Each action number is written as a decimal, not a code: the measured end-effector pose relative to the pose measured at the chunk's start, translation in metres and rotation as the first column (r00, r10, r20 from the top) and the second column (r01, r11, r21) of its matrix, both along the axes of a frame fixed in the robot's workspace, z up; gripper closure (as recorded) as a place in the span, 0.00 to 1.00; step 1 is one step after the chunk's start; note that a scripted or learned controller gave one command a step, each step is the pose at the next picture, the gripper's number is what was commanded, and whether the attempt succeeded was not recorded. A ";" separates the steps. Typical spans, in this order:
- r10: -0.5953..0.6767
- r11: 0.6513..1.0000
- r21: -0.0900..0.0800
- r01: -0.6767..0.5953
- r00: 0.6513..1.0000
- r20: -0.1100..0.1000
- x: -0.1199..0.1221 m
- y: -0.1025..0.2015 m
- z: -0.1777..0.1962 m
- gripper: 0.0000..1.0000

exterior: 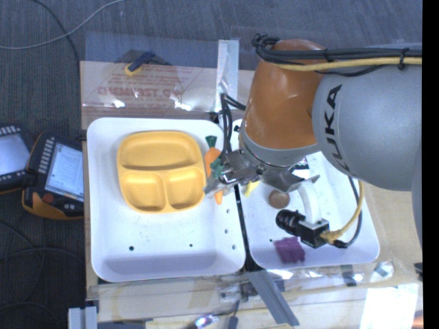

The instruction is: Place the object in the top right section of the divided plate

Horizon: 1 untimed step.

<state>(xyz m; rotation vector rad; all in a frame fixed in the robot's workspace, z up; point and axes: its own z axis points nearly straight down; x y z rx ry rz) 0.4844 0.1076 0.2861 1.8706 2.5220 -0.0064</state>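
A yellow divided plate [163, 170] lies in the left white bin [137, 252], with one wide section at the far side and two small ones at the near side. My gripper [224, 175] hangs just off the plate's right rim, over the wall between the two bins. A toy carrot [214, 159] with a green top runs through the fingers, its orange tip poking out below them. The fingers are shut on it. The orange and grey wrist hides the gripper's upper part.
The right bin [357, 249] holds a small brown round object [278, 199] and a purple object [291, 250] near the front. A black cable plug [302, 226] hangs from the arm above them. A clear plastic bag [147, 88] lies behind the left bin.
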 end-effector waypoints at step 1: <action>0.150 0.989 0.005 -0.150 0.989 -0.004 0.011 0.008 -0.126 1.00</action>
